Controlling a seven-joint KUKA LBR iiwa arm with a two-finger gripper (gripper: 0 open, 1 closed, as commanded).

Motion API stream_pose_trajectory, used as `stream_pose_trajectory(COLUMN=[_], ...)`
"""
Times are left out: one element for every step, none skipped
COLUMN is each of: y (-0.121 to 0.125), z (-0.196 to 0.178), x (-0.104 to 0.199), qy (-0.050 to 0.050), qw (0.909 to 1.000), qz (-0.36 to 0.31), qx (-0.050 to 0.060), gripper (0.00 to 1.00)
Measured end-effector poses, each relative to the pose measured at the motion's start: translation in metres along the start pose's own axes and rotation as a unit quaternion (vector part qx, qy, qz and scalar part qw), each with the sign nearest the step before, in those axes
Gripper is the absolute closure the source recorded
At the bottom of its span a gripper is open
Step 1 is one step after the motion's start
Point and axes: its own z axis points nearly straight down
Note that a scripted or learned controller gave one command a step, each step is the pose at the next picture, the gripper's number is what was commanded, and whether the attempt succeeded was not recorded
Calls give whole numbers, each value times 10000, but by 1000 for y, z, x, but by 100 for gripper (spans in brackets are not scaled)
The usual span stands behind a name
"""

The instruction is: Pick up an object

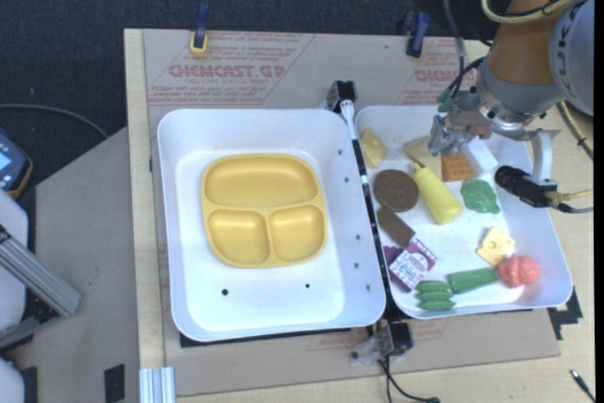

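A: Where is the arm?

B: The grey arm with the orange band (528,42) comes in from the right and hangs over the far end of the right shallow white bin (557,245). Its jaws (451,135) point down near the bin's back wall. Whether they are spread or pressed together, I cannot tell; nothing shows between them.

A: And what lies under them?

B: A small square brown cracker-like piece (457,167) sits just below the jaws, and a tan wedge (416,149) lies just to its left. A yellow plastic bottle shape (436,193) lies tilted beside a round brown disc (395,189). A pale yellow chunk (374,147) rests near the bin's left wall.

A: The rest of that bin?

B: A green leafy toy (480,195) to the right of the bottle, a dark brown bar (394,226) below the disc, a purple and white packet (411,264), a yellow cheese wedge with holes (494,246), a pinkish-red lumpy toy (517,271), a long green vegetable (472,278) and a green pea pod (434,295) near the front edge.

A: The other bin?

B: The left shallow white bin (179,203) holds a yellow three-compartment plastic tray (264,208), lying flat in its middle. Both bins rest on a cardboard-covered desk (245,66).
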Motion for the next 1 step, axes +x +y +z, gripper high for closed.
stream_pose_trajectory(y=[2], z=[-54], x=[0], qy=[-2], qw=[10000], qz=[1], qx=[-5], gripper=[100])
